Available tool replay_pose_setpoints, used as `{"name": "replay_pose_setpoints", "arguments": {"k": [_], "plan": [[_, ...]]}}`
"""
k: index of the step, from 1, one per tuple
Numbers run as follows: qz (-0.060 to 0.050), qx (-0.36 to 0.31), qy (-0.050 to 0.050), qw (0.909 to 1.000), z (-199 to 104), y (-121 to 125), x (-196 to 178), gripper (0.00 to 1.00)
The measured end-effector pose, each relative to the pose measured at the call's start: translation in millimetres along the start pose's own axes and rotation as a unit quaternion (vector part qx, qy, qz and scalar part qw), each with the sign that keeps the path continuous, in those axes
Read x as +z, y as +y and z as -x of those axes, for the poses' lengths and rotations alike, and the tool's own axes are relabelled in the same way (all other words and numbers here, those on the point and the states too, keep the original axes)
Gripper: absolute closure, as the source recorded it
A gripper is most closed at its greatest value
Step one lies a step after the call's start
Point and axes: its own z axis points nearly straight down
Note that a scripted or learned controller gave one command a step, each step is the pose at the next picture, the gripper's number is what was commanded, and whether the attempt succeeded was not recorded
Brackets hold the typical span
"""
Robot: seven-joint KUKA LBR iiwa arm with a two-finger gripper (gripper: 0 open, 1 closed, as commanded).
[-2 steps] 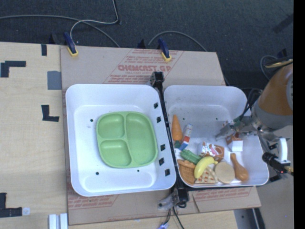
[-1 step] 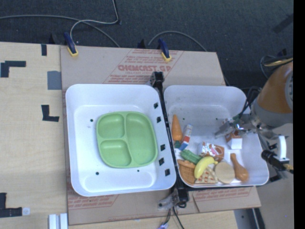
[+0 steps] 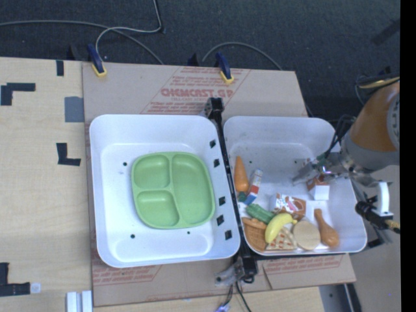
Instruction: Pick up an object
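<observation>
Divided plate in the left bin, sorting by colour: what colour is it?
Light green plate, camera view.

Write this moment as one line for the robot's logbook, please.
stage: reaching | pincer: low in right bin, near its right wall | grasp: none seen | toy food: piled at front | green plate: left bin

Arm (image 3: pixel 377 125) cut off at right edge.

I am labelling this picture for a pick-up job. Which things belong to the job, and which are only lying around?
Job things: gripper; right bin with carrot, banana, drumstick, waffle, cookie.

Lying about: left bin, green tray, clamps, cables.
</observation>
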Motion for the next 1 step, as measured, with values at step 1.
{"name": "replay_pose_setpoints", "arguments": {"k": [1], "plan": [[0.001, 0.000, -0.001, 1.0000, -3.5, 8.6, 1.3, 0.00]]}}
